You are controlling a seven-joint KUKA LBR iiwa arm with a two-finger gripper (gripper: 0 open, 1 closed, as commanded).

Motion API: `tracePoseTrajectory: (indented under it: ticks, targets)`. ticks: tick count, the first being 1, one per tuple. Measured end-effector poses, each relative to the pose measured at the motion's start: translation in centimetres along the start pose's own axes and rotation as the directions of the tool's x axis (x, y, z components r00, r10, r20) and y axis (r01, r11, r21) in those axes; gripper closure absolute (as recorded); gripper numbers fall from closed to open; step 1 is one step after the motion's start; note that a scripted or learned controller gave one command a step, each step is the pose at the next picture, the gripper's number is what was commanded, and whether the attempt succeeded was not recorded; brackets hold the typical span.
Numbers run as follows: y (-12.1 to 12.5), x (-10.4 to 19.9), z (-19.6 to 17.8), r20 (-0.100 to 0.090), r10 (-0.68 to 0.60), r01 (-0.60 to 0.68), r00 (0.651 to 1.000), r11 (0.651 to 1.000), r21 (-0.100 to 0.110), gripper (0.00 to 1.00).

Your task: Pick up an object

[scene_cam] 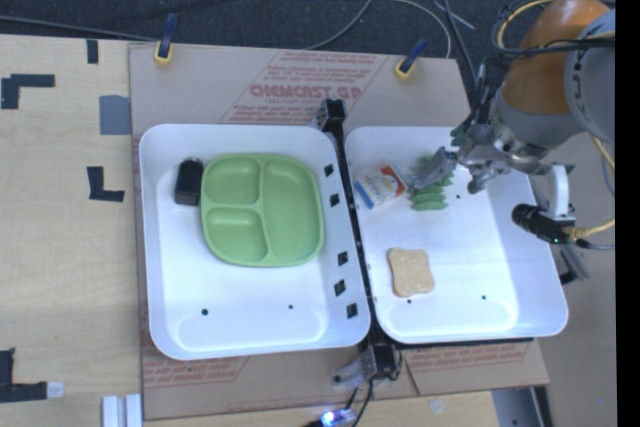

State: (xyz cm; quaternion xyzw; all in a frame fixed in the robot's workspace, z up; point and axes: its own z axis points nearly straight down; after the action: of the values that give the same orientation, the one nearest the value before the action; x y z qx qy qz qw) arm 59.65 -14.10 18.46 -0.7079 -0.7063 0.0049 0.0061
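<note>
In the right bin (500, 315) a small green object (430, 201) lies near the back. My gripper (457, 175) hangs just over it, open, its left finger (434, 169) right above the green object and its right finger (481, 177) off to the side. Nothing sits between the fingers. Left of the gripper lies a white snack packet (380, 186) with red and blue print. Nearer the front rests a tan slice of toast (410, 272).
The left bin (250, 325) holds a green divided plate (262, 210) and a small black block (188, 182) next to it. A black divider (345, 215) runs between the bins. Cables trail behind the bench.
</note>
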Motion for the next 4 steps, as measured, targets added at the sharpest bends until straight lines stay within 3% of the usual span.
tracePoseTrajectory:
  ticks: [1, 3, 4]
  targets:
    - [0.3, 0.1, -0.9, 0.002, -0.004, 0.004, 1.0, 1.0, -0.014, 0.0]
    - [1.1, -0.1, 8.7, 0.003, -0.003, 0.003, 1.0, 1.0, -0.012, 0.0]
    - [1.1, 0.0, 10.0, 0.004, -0.004, 0.004, 1.0, 1.0, -0.014, 0.0]
